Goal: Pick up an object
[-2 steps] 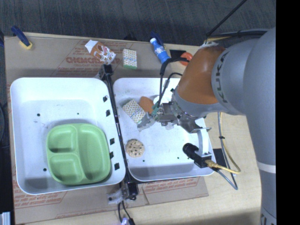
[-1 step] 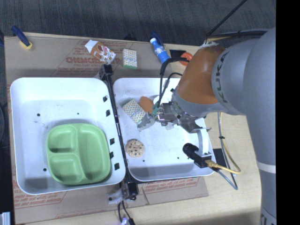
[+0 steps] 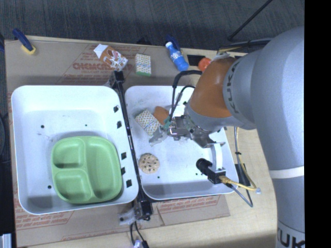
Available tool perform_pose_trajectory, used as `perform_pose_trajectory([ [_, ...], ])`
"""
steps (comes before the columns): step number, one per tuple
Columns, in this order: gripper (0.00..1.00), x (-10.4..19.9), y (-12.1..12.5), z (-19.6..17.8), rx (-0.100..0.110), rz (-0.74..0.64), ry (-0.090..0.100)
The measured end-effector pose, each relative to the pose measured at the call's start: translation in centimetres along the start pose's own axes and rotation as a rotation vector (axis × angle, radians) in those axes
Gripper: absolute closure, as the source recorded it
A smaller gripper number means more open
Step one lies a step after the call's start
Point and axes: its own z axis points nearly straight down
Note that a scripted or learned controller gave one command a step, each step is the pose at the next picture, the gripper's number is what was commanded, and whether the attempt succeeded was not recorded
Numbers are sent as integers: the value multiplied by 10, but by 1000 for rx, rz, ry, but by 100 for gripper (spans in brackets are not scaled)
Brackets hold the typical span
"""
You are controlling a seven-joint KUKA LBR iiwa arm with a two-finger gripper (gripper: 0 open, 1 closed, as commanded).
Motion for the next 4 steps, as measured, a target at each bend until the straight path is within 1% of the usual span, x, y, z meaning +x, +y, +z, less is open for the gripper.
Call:
perform_pose_trajectory([
  [1,0,-46,47,48,-3,3,1],
  [2,100,-46,47,38,-2,0,2],
  [3,100,-19,-4,-79,-6,1,0],
  [4,100,-62,-63,-64,-3,1,0],
])
